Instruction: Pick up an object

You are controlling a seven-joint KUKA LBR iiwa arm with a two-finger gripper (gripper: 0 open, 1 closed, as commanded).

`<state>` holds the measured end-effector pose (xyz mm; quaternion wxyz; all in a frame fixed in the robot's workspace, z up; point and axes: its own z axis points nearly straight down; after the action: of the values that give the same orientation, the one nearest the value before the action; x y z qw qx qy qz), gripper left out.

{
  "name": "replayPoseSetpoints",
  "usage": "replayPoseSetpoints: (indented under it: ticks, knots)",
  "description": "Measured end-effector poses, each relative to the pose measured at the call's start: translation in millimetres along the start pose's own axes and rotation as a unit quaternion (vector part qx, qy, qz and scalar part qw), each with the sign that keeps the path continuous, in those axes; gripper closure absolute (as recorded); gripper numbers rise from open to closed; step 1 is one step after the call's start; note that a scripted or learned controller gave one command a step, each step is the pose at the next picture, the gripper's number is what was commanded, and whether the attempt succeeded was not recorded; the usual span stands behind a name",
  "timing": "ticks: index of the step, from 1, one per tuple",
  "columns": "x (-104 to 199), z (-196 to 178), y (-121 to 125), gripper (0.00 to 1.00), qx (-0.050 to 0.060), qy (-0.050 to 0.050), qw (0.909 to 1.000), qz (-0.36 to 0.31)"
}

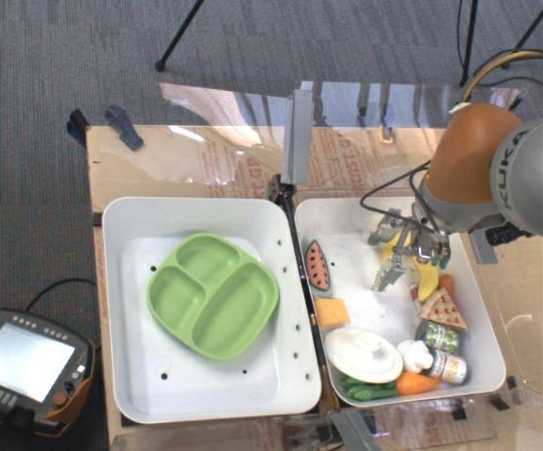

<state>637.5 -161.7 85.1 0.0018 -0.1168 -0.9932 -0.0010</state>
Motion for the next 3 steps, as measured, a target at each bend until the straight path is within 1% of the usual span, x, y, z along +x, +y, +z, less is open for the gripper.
replayPoseSetpoints:
  ticks: [1, 2, 3]
  knots:
    - [-3, -14, 3, 1.00, 0.000, -0.005, 1.0000, -0.003]
    - [-3, -14, 3, 0.00, 0.000, -0.004, 1.0000, -0.003]
    - [10, -3, -45, 0.00, 0.001, -0.003, 0.9987, -0.051]
